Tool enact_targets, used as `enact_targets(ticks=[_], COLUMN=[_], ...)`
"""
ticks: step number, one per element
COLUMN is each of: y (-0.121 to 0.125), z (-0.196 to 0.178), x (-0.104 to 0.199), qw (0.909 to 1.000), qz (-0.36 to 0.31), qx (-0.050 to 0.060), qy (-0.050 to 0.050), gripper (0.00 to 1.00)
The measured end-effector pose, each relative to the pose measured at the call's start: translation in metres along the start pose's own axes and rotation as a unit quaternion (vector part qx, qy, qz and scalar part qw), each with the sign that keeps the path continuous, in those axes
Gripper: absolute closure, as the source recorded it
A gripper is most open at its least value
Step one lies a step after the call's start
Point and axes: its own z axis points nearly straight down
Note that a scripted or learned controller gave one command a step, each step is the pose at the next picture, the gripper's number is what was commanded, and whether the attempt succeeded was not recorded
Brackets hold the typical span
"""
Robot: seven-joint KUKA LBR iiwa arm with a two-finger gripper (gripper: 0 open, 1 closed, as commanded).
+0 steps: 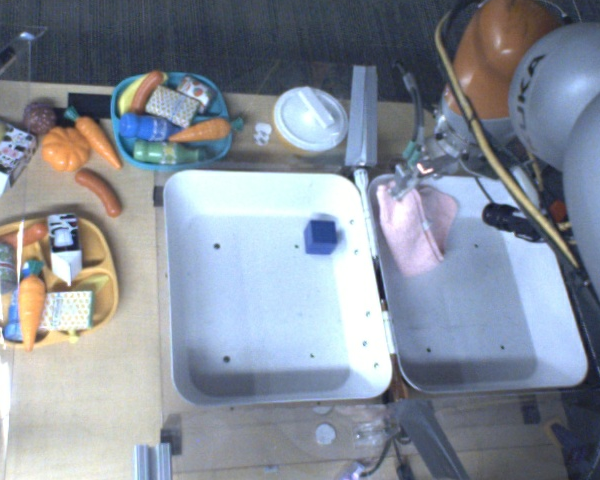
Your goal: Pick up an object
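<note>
Your gripper (pixel 412 175) sits at the right bin's (pixel 500 368) top-left corner, pinched shut on the pink cloth (pixel 417 230), which hangs limp directly below it, likely gathered by one edge. The blue block (pixel 321 235) lies left, in the other bin (pixel 270 368).

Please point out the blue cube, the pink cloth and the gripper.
blue cube (pixel 322 236): camera view, its top face.
pink cloth (pixel 412 230): camera view, middle of the hanging fabric.
gripper (pixel 412 175): camera view, between its fingertips, at the cloth's top.
</note>
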Motion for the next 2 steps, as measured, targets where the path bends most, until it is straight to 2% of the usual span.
enact_targets(ticks=[1,2], y=[-0.029,-0.011], z=[-0.060,-0.003], x=[-0.067,-0.008], qw=[0.9986,0.9973], qz=[-0.052,0.074], qx=[-0.001,0.001], qy=[-0.001,0.000], gripper=[1.00,1.00])
